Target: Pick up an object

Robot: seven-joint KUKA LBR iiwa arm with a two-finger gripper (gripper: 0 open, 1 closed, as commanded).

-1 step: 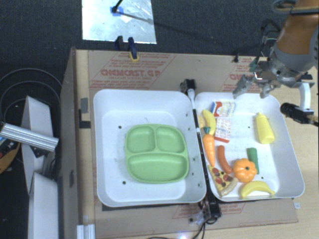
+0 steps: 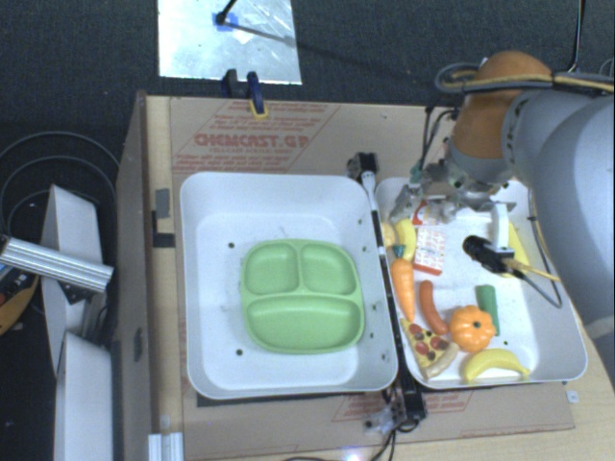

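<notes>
Two white bins are sitting side by side on the tabletop; the left bin [image 2: 216, 257] is carrying a green divided plate [image 2: 302, 293], and the right bin [image 2: 562, 339] is holding the toy food. The arm is reaching in from the right with its jaws [image 2: 430, 203] hanging over the far end of that bin, above a yellow piece [image 2: 405, 235] and a red-and-white packet [image 2: 431, 250]; whether they are spread or pressed together I cannot tell. Nearer the front are lying a carrot [image 2: 404, 287], a sausage [image 2: 432, 307], a small pumpkin [image 2: 472, 328], a banana [image 2: 494, 363] and a pizza slice [image 2: 430, 347]. All are probably light, stiff plastic, smooth enough to slip. The carrot seems the easiest take, pinched across its middle.
</notes>
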